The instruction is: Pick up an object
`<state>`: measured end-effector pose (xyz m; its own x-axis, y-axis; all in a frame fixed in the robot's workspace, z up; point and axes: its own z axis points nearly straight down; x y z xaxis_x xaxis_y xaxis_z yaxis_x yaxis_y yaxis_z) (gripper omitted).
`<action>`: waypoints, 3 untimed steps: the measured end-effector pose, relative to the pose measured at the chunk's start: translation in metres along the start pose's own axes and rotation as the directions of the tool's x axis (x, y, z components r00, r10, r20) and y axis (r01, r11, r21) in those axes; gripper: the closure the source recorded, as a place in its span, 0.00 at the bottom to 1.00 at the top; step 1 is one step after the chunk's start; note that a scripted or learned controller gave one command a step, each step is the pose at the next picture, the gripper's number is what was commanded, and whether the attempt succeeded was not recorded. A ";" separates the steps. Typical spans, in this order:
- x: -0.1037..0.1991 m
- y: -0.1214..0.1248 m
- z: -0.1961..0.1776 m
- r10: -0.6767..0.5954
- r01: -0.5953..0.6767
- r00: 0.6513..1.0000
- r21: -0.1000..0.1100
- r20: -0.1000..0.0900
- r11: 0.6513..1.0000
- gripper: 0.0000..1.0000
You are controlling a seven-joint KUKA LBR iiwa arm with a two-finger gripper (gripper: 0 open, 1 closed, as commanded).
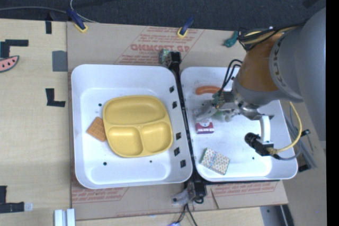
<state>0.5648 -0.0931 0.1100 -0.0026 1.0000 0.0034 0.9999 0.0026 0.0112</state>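
My gripper (205, 111) hangs low over the left part of the right bin (275, 166), coming off the grey arm with its orange band. Just below the gripper lies a small red-and-white packet (204, 127). An orange carrot-like piece (205, 90) lies above it near the bin's back wall. A speckled pale sponge block (215, 161) rests at the bin's front left. I see nothing held between the fingers.
The left bin (87, 166) holds a yellow divided plate (138, 125) and a tan cracker-like square (96, 128) at its left side. A black divider with clips (179, 114) runs between the bins. Cables hang off the arm at the right.
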 end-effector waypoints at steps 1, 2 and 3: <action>0.001 0.000 -0.009 -0.001 0.001 1.000 0.001 -0.001 1.000 1.00; 0.001 0.000 -0.009 -0.001 0.001 1.000 0.001 -0.001 1.000 0.00; -0.002 0.013 0.024 0.001 -0.001 1.000 0.011 0.002 1.000 0.00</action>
<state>0.5782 -0.0948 0.0857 -0.0020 1.0000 0.0015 1.0000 0.0020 -0.0001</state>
